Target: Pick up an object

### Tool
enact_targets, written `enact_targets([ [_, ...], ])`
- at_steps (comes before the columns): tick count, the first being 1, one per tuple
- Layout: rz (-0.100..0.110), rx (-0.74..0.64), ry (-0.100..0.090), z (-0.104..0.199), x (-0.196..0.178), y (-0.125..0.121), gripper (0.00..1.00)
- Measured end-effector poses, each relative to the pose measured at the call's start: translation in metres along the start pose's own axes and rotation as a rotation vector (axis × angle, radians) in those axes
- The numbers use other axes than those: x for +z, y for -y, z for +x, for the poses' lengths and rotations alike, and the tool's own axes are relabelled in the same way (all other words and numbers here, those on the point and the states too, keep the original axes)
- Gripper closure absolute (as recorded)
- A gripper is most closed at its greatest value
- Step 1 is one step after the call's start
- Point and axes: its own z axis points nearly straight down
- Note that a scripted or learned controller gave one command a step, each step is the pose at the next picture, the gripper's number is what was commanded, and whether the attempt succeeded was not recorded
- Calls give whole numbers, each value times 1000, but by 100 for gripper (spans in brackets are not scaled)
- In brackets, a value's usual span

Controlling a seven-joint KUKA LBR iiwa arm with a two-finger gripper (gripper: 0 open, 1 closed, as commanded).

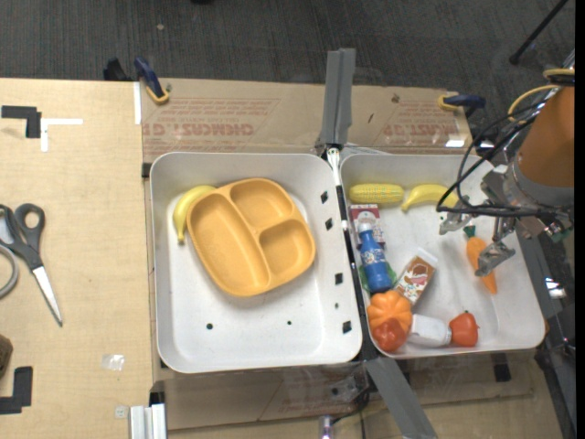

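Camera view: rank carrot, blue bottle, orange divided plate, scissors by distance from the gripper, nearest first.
1. carrot: right bin, directly beside the gripper.
2. blue bottle: same bin, near its left wall.
3. orange divided plate: in the left bin.
4. scissors: on the bench at the view's far left.

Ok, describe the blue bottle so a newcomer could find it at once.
Look in the right bin, along its left wall. The blue bottle lies there below the corn cob and above the small pumpkin. It is the one blue thing among yellow, orange and red neighbours.
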Motion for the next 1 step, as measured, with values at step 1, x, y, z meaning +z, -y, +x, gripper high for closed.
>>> enact_targets([
  [1, -4, 80, -8, -114, 13, -52, 0],
])
